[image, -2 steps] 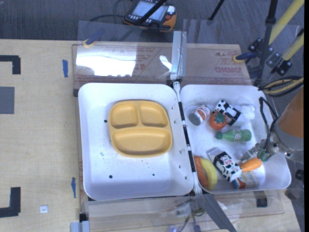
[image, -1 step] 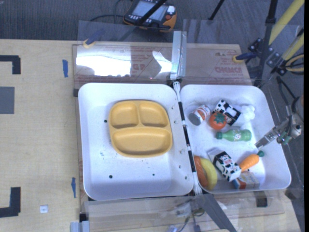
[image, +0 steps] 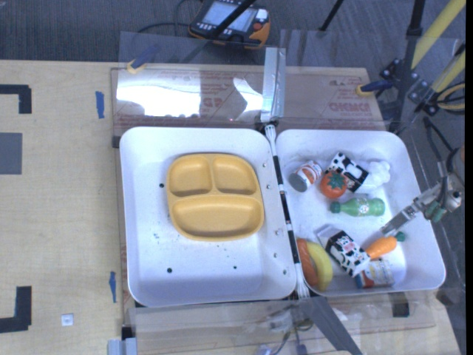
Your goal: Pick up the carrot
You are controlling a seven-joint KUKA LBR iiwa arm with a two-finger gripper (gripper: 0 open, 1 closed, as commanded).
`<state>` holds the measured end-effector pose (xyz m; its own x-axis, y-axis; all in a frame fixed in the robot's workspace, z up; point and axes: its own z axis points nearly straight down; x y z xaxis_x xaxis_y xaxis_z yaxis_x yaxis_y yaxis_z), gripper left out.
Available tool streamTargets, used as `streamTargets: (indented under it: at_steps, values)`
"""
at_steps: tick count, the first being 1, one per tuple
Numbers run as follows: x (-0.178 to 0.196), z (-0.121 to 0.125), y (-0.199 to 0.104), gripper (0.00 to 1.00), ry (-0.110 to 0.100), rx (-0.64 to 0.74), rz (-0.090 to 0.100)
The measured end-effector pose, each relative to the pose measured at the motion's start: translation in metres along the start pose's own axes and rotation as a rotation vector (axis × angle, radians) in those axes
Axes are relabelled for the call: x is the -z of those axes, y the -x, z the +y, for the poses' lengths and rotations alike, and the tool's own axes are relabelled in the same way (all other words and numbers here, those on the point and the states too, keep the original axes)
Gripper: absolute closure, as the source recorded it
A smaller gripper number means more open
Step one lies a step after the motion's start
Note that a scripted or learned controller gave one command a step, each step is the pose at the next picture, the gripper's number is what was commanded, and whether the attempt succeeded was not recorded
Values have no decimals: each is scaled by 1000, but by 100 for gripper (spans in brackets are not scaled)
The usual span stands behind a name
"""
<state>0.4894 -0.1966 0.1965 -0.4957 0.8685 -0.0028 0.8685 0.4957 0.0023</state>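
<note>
The carrot [image: 381, 247], orange with a small green tip, lies in the right bin [image: 421, 170] near its front right corner. It rests on a white bottle [image: 382, 272], next to a cow-patterned carton [image: 344, 251]. My gripper [image: 411, 213] reaches in from the right edge, low over the bin's right side. It is just above and to the right of the carrot's green end, and nothing is visibly held in it.
The right bin also holds a green bottle [image: 360, 208], a red tomato [image: 334, 186], a small can [image: 306, 176], a cow-patterned toy [image: 347, 168] and a banana [image: 317, 265]. A yellow divided plate [image: 214, 196] sits in the left bin [image: 140, 220].
</note>
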Motion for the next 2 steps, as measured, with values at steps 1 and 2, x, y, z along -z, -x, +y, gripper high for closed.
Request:
streamTargets:
  at_steps: [1,2]
  values:
    - [-111,13,17,0,2,69,-1]
    - [-110,3,-20,0,5,337,-4]
